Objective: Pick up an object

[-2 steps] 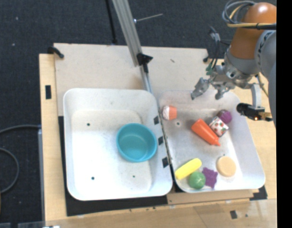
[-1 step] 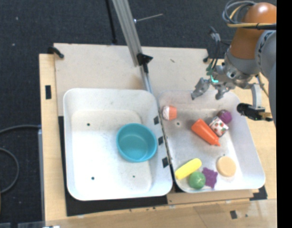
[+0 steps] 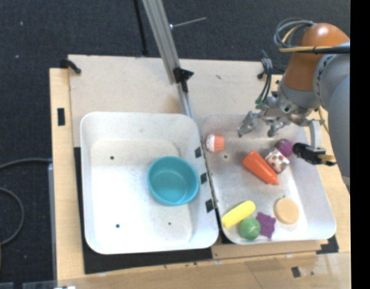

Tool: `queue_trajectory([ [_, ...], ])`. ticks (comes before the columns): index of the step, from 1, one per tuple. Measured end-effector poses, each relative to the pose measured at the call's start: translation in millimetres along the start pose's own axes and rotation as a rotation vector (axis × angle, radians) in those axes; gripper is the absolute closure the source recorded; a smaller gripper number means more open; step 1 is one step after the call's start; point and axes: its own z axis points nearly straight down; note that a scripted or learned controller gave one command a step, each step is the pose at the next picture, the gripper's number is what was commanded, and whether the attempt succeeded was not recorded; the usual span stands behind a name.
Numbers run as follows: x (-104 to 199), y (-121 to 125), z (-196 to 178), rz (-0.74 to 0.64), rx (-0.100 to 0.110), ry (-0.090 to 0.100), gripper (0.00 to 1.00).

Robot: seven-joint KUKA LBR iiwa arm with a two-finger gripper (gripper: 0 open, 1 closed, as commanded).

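Note:
My gripper [image 3: 260,125] hangs over the far edge of the right bin [image 3: 311,188], its two fingers spread open with nothing between them. Just below it in that bin lie an orange carrot [image 3: 260,167], a white and red block [image 3: 276,160] and a small purple piece [image 3: 284,146]. An orange and white ball [image 3: 214,142] rests at the bin's far left corner. Along the near side sit a yellow banana [image 3: 238,213], a green ball [image 3: 249,228], a purple star [image 3: 267,223] and a tan disc [image 3: 287,210].
The left bin [image 3: 106,161] holds a blue bowl [image 3: 173,180] near its right wall. A slanted metal rail [image 3: 164,38] runs down to the gap between the bins. The arm's orange band [image 3: 308,53] stands above the right bin's far corner.

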Motion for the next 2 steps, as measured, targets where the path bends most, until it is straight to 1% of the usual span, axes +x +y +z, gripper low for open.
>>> queue_trajectory([
  [1,-1,-1,51,0.000,0.000,0.001,0.00],
  [2,-2,2,35,-0.003,-0.008,-0.003,1.00],
])
